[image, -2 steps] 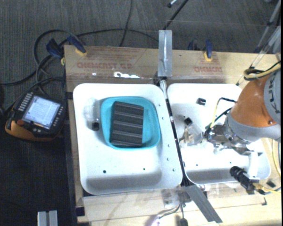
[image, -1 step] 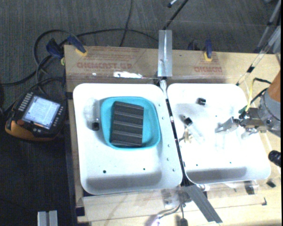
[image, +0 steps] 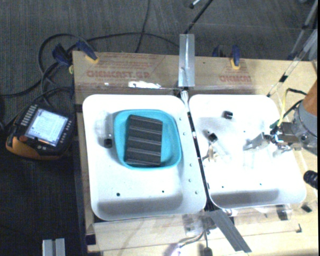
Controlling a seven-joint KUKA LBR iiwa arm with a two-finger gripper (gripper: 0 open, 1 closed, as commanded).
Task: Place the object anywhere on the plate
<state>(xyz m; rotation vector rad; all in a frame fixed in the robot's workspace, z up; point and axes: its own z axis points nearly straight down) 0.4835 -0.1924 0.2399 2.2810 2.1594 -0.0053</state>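
Looking down on the surface (image: 122, 68), we see 2 white bins side by side. A dark ribbed block (image: 144, 139) lies on the blue plate (image: 173, 143) in the left bin (image: 96, 169), its long axis running far to near and tilted slightly. Over the right bin (image: 256, 188), toward its right side, the tool (image: 262, 142) hangs; we cannot tell its state.

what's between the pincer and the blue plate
In the camera view, from the pincer leftward: bare white bin floor, a small dark piece, then the two bins' meeting rims, before the plate with its dark block.
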